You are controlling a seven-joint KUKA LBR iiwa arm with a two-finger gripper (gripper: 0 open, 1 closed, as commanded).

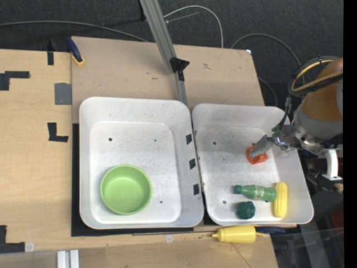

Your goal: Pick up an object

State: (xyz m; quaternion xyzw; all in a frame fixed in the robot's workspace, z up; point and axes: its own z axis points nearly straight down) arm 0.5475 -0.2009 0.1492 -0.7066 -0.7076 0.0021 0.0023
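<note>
Orange piece [256, 157] is lying in the right bin [223, 119], at mid-height toward its right wall, directly at the tip of the hand [261, 147]. The hand is reaching in from the right over the bin rim and appears to be touching the piece's upper edge; whether its fingers are apart or together cannot be told at this resolution, nor whether the piece is sitting between them.

Nearer the front of the same bin, a green bottle [255, 192] is lying on its side, with a yellow banana-shaped object [280, 199] just beside its right end and a dark green round object [245, 209] just below it. All three are sitting apart from the orange piece, not blocking the hand.

A lime-green bowl [126, 189] is resting upright in the front-left part of the left bin [134, 113]. A yellow object [236, 234] is lying on the surface just outside the right bin's front rim
</note>
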